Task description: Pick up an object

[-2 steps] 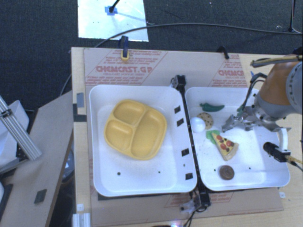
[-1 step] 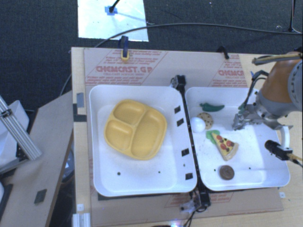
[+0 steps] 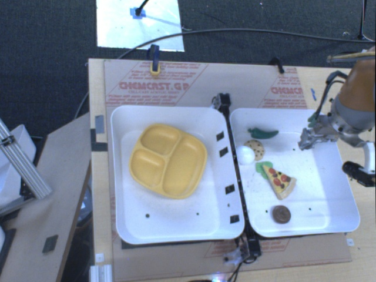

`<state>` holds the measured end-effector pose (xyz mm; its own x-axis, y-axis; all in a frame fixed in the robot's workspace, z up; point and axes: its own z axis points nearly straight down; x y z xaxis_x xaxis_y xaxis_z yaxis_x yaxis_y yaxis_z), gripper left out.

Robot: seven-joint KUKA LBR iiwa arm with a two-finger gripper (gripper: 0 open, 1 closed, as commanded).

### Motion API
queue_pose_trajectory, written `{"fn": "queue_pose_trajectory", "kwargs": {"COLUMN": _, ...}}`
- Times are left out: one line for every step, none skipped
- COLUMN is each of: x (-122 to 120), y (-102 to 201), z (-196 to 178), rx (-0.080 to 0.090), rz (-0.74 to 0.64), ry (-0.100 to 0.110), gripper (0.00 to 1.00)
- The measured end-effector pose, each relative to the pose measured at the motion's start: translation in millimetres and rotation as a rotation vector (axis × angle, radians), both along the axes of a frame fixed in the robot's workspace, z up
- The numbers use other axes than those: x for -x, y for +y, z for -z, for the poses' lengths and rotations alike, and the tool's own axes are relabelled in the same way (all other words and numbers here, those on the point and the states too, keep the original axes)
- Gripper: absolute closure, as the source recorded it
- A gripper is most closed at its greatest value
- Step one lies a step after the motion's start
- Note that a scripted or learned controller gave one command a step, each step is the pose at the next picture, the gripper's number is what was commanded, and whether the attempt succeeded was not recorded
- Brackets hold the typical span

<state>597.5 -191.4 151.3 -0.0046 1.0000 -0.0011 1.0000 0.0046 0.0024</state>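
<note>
Across the middle of the frame you have two shallow white bins: the left bin (image 3: 126, 216) carries a yellow divided plate (image 3: 168, 160), and the right bin (image 3: 335, 216) holds the small toy foods. The arm (image 3: 358, 96) comes in at the right edge, and its gripper (image 3: 308, 138) hangs over the upper right part of the right bin, with no item between its tips; whether it is parted or clenched you cannot tell from this angle. Among the candidates, the pizza slice (image 3: 277, 181) lies near the centre of the right bin and looks the easiest: probably light, rigid plastic, flat, so close across its narrow width. The green pepper (image 3: 263, 133) sits at the upper left of that bin, slim and likely slick. The white ball (image 3: 245, 154) and the cookie (image 3: 255, 148) touch each other beside the divider, awkward to reach. The brown disc (image 3: 281, 214) lies low and flat near the bottom.
</note>
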Motion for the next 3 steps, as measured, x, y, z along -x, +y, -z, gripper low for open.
{"fn": "queue_pose_trajectory", "kwargs": {"x": 4, "y": 7, "z": -55, "rx": -0.001, "rz": -0.001, "ry": 0.001, "gripper": 1.0}}
{"fn": "queue_pose_trajectory", "kwargs": {"x": 3, "y": 7, "z": -68, "rx": -0.001, "rz": -0.001, "ry": 0.004, "gripper": 1.0}}
{"fn": "queue_pose_trajectory", "kwargs": {"x": -1, "y": 55, "z": -74, "rx": -0.003, "rz": -0.005, "ry": 0.005, "gripper": 1.0}}
